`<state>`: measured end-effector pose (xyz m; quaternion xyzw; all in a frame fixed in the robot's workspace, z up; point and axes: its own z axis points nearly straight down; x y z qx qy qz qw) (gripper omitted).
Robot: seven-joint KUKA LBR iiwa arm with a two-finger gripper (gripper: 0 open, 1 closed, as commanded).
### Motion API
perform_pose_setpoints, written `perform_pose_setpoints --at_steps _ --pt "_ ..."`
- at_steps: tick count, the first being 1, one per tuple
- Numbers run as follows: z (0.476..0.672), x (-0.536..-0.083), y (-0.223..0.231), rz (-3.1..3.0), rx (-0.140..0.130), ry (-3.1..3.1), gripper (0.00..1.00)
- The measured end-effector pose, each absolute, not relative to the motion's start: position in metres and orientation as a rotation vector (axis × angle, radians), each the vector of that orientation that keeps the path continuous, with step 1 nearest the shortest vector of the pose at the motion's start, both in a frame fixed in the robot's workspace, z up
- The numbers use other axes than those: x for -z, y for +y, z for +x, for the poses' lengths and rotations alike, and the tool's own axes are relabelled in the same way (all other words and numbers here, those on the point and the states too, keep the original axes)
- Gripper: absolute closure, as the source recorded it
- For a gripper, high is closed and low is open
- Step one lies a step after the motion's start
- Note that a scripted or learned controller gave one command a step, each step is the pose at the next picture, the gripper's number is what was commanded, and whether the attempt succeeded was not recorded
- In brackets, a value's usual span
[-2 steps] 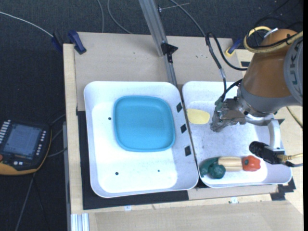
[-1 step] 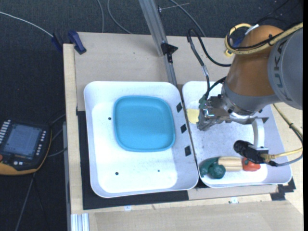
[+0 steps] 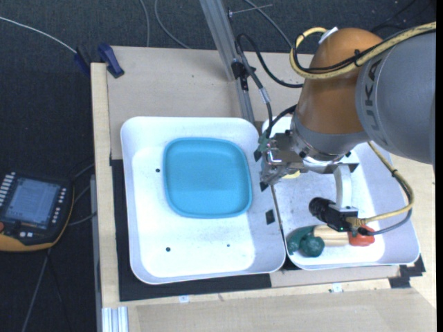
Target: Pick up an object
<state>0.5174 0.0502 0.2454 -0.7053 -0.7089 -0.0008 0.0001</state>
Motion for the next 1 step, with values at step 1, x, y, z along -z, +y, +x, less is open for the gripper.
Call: perform_pose_setpoints --at_steps 1 --pt "0.5146 -0.2418 0.0930 -2.216 0.001 -2.225 1.00"
